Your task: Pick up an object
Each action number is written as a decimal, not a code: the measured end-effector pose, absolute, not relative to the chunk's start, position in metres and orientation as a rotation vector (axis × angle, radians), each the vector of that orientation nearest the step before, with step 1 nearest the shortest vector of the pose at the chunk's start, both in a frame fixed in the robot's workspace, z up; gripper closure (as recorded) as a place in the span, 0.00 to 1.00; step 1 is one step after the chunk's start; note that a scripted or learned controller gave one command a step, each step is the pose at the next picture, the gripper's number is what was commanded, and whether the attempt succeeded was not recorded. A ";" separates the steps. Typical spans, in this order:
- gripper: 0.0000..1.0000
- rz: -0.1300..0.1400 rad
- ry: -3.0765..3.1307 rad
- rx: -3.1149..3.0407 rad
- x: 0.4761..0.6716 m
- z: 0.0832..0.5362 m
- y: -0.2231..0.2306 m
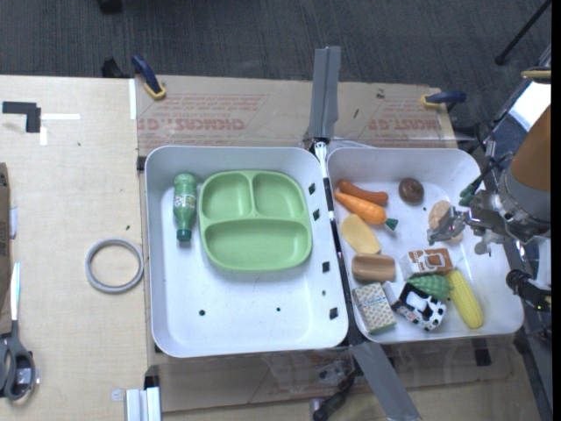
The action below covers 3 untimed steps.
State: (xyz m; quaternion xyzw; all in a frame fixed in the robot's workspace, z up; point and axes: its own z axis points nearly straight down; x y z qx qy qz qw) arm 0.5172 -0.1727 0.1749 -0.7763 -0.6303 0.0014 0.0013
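You see the gripper (451,224) low over the right bin (386,158), at a pale object (437,215) right of centre. The left bin (166,279) holds a green tray (255,219) with a green bottle (183,205) beside it.

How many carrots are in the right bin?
2: both lie in the right bin's upper left part, a darker carrot and below it, alongside, an orange carrot with green tip. None seems hidden.
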 end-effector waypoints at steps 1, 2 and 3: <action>0.00 0.004 -1.972 -2.443 0.566 0.150 -0.191; 0.00 -0.007 -1.948 -2.473 0.577 0.109 -0.196; 0.00 -0.023 -1.903 -2.528 0.594 0.106 -0.195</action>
